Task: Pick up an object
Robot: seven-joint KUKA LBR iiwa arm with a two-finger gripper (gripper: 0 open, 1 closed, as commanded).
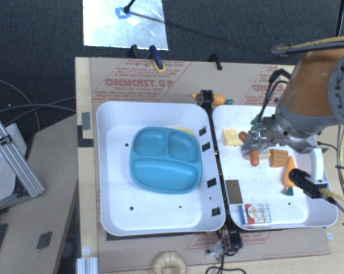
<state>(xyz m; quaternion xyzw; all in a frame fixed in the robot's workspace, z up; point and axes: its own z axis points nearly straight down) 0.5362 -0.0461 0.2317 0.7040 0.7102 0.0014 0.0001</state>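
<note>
Reddish-orange toy sausage (pixel 254 156) lies in the far half of the right white bin (pixel 274 194), directly under the gripper (pixel 253 141), which hangs over its upper end (touching it or not, I cannot tell). Whether the gripper is spread or closed cannot be told from this slant either.

Several things crowd the sausage. A yellow cheese-like block (pixel 231 137) sits to its left, near the wall between the bins. A tan square waffle-like cracker (pixel 278 157) lies just to its right, and an orange toy carrot (pixel 288 174) lies beside that, toward the bin's right wall.

Nearer the camera and well apart from these, a flat brown rectangular piece (pixel 234 191) lies by the dividing wall. A small printed box with red and blue markings (pixel 255 213) rests at the near edge. The grey arm with its orange band (pixel 311 90) covers the bin's far right corner.

The left white bin (pixel 112 153) holds a blue three-compartment plastic plate (pixel 163 158), with a pale yellow sliver (pixel 183 131) showing at its far rim.
</note>
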